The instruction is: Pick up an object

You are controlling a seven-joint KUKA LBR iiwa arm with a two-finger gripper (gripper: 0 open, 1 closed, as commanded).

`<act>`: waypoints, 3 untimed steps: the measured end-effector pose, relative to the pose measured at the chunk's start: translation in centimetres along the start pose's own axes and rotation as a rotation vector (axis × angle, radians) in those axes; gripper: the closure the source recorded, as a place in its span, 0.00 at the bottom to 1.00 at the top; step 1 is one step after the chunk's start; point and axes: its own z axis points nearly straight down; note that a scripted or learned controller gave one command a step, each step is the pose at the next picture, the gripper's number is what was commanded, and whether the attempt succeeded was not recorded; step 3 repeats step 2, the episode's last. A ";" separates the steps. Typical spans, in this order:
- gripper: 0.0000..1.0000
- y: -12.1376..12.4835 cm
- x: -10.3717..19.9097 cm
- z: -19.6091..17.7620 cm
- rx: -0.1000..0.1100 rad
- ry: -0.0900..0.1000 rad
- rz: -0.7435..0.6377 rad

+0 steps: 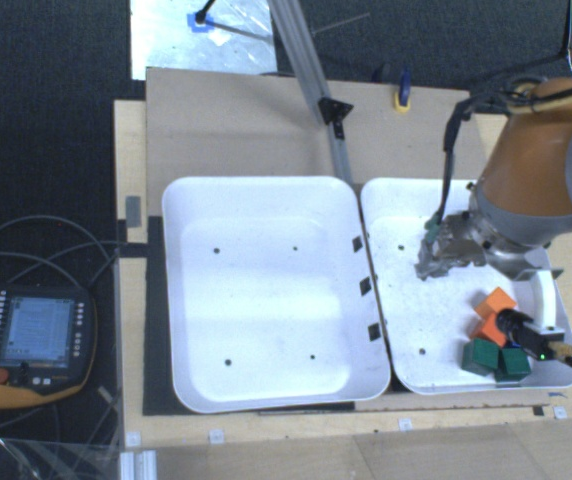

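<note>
Tool (436, 256): grey, on the orange-banded arm, low over the right bin's upper middle. You cannot tell from this slant whether it stands apart or together; nothing shows clamped in it.

Items, left to right:

1. Hand controller (31, 343), off the table (266, 118), cable looped beside it (not part of the task).
2. Left bin (266, 183), white, shallow, floor bare.
3. Right bin (406, 298), touching the left one along their shared edge; the tool sits over it.
4. Orange block (497, 302), in the right bin's near-right corner area, the closest candidate to the tool.
5. Green blocks (488, 356), two of them touching, just below the orange one and against the bin's near wall.

Bearing for your next move: every candidate lies right of the tool and toward the near edge, apart from it, none beneath it. The orange block sits tilted, so its long axis is unclear; judge that a short diagonal shift comes before any descent. The green pair's crowding against the wall looks likelier to spoil a grasp.
</note>
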 end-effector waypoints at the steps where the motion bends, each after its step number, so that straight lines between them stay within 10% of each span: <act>1: 1.00 -1.3 5.7 1.0 0.001 0.001 -0.001; 3: 1.00 -1.9 11.1 2.0 0.002 0.001 -0.001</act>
